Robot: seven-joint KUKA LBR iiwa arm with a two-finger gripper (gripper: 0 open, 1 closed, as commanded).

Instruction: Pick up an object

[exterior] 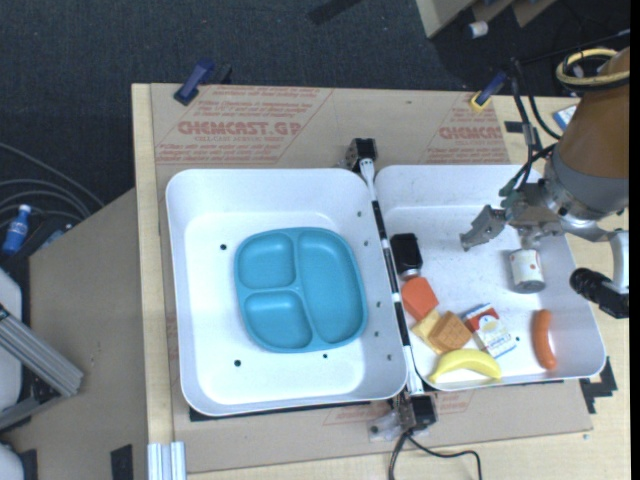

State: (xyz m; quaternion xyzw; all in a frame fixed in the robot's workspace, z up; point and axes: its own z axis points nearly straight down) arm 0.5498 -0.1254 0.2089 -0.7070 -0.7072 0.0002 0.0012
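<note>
Right bin (pixel 440 183), objects crowded toward 6 o'clock: yellow banana (pixel 466 367) at the near rim, tan block (pixel 450 332) just above and touching it, orange block (pixel 419 296) at 11 o'clock from the tan one, black block (pixel 405 251) higher up beside the dividing rim, small red-and-white carton (pixel 490 330) at 3 o'clock from the tan block, orange sausage-shaped piece (pixel 544 338) near the right wall, silver can (pixel 525 270) at 12 o'clock from the carton. Pincer (pixel 490 226) over the bin's middle, at 10 o'clock from the can, fingers spread, nothing between them. Grey arm with orange band (pixel 600 138) entering from 3 o'clock. Left bin (pixel 190 208) holding a blue divided plate (pixel 300 288) at centre. Both bins side by side on the counter (pixel 150 148).
</note>
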